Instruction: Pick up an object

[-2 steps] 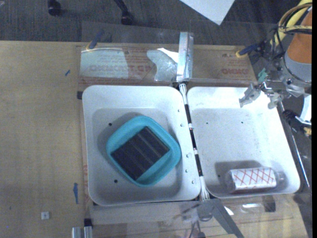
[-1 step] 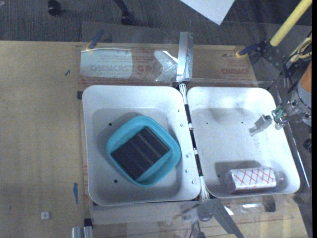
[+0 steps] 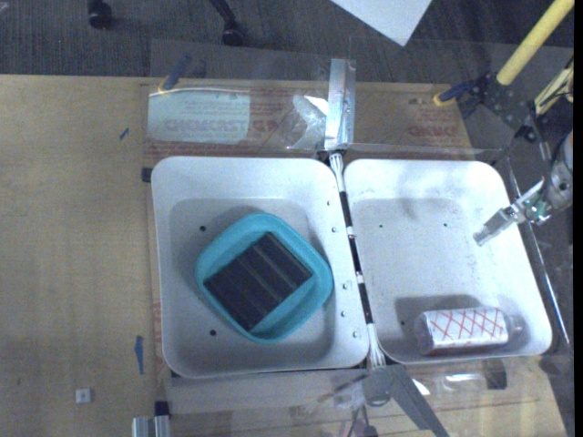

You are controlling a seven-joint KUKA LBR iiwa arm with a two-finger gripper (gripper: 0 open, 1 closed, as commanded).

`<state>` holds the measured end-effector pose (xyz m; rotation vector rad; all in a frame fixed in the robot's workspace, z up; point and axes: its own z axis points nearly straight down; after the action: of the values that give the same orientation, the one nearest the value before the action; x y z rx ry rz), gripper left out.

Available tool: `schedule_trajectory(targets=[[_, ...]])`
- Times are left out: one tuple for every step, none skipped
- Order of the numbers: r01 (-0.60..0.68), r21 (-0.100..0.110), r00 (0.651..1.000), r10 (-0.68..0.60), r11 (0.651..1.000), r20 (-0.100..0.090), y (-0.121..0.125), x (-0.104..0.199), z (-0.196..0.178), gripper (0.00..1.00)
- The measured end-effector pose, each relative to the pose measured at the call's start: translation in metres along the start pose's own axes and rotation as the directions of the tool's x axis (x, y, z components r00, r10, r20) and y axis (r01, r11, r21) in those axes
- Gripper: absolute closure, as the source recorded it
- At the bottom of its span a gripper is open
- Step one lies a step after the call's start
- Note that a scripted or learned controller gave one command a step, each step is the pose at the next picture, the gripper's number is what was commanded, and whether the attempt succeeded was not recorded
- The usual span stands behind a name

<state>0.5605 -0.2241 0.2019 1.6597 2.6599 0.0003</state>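
A blue square dish (image 3: 311, 285) rests tilted in the left white bin (image 3: 182, 185), with a dark ribbed block (image 3: 255, 279) lying inside it. In the right white bin (image 3: 428, 198), a clear bottle with a red criss-cross label (image 3: 462, 328) lies on its side near the front wall. My gripper (image 3: 490, 231) reaches in from the right, over that bin's right side. It points down and to the left, well behind the bottle and apart from it. Nothing shows in its grasp.
A metal bracket (image 3: 341, 107) and a crumpled plastic wrap (image 3: 305, 121) sit behind the bins on a taped sheet. A yellow-handled clamp (image 3: 510, 66) stands at the back right. Bare wooden bench (image 3: 68, 244) stretches to the left.
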Motion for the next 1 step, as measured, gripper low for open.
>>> schedule_trajectory(targets=[[-0.001, -0.005, 1.0, 0.001, 1.0, 0.005, 0.001, -0.0014, -0.0112, 1.0]])
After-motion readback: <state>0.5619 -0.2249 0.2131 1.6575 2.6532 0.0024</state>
